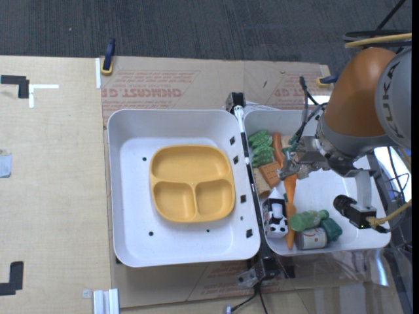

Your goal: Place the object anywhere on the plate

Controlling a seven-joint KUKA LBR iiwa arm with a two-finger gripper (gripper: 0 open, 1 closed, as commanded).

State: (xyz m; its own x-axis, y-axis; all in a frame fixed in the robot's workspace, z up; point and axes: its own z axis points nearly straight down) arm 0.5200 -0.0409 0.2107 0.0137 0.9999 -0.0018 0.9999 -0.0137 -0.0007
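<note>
At the bottom of the frame, in the right bin [366, 241], a can [311, 239] is lying beside a green toy [308, 220], with a black-and-white cow figure [277, 216] just left of them. A carrot [289, 205] is stretching upward from there, its top sitting at the gripper [290, 167]; I cannot tell whether the fingers are gripping it. Left of centre, the yellow plate [192, 182] is resting in the left bin [131, 195]. Higher up, the arm [363, 97] is reaching in from the right.
</note>
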